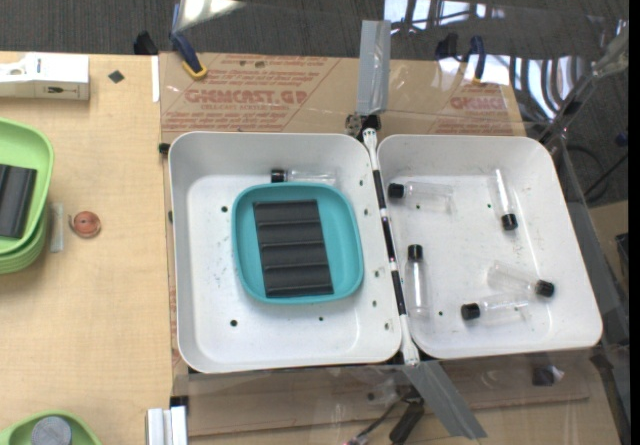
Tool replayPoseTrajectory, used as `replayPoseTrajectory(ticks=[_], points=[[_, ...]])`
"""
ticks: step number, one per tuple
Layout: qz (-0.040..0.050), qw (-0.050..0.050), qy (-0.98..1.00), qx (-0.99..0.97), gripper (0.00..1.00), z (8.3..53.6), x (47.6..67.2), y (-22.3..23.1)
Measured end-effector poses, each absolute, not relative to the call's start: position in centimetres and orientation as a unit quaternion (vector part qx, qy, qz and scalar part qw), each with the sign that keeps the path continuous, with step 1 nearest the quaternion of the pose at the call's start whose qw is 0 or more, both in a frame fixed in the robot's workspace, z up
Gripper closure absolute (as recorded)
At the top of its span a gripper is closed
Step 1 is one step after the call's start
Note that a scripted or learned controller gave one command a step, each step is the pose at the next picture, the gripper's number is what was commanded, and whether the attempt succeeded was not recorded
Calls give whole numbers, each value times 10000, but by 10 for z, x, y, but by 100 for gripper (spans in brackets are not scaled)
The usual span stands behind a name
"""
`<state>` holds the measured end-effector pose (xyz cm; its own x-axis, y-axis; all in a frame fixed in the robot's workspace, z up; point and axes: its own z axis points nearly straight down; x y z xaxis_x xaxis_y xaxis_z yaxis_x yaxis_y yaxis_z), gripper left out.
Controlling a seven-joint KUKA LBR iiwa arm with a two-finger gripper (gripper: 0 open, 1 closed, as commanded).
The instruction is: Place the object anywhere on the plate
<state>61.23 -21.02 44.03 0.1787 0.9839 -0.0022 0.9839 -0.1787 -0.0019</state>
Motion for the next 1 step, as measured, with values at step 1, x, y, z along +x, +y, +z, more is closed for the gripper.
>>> replayPoseTrajectory(ticks=[1], points=[[18,2,-6002,-7998,0,440,657,-207]])
